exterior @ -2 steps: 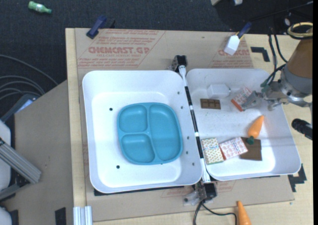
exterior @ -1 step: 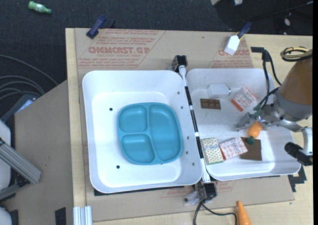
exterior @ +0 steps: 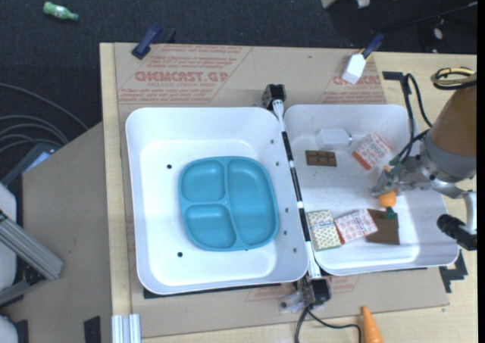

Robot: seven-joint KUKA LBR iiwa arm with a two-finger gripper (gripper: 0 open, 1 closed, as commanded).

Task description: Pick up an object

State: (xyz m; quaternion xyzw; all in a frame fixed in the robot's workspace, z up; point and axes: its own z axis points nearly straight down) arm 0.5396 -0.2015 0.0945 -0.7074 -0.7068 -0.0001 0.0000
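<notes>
the claw (exterior: 388, 182) hangs low in the right bin (exterior: 394, 258), just above a small orange object (exterior: 387, 199); whether it grips is unclear.

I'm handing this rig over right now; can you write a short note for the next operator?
End effector: low in the right bin, above a small orange object; finger state unclear.
Right bin also holds a chocolate bar, a white block, a red-and-white packet, two more packets and a dark brown piece.
Left bin: blue divided plate.
Done: nothing visibly picked.
Left: grasp and lift one object.
</notes>
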